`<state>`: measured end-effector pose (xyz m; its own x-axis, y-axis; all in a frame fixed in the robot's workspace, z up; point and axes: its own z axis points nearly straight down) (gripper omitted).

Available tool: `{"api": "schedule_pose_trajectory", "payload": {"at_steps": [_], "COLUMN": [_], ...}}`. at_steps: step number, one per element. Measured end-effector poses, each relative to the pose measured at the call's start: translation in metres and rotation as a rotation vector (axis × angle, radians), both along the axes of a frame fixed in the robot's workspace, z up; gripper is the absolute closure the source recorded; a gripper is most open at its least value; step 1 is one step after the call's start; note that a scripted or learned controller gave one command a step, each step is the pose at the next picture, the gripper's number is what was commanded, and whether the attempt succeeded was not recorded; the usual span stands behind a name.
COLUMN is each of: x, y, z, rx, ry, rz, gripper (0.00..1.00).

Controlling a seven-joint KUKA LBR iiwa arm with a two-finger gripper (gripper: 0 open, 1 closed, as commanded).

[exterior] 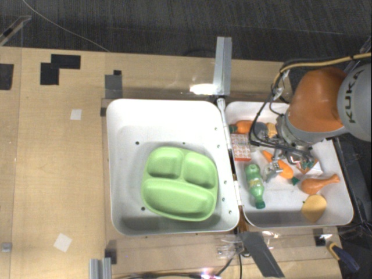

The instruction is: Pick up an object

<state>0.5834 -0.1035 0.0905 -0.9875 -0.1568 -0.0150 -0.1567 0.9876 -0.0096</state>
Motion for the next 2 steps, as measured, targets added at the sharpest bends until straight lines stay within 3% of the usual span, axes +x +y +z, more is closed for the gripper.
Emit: {"api": "schedule_pose_trajectory", "payload": {"at_steps": [1,2], "x": [0.005,0.022], "y": [0.003,-0.031], "z": [0.015,0.069], "rx": [0.001,0.001], "ry": [-0.018,0.005], "rz": [0.006,0.361], "gripper": [1.0,1.0]}}
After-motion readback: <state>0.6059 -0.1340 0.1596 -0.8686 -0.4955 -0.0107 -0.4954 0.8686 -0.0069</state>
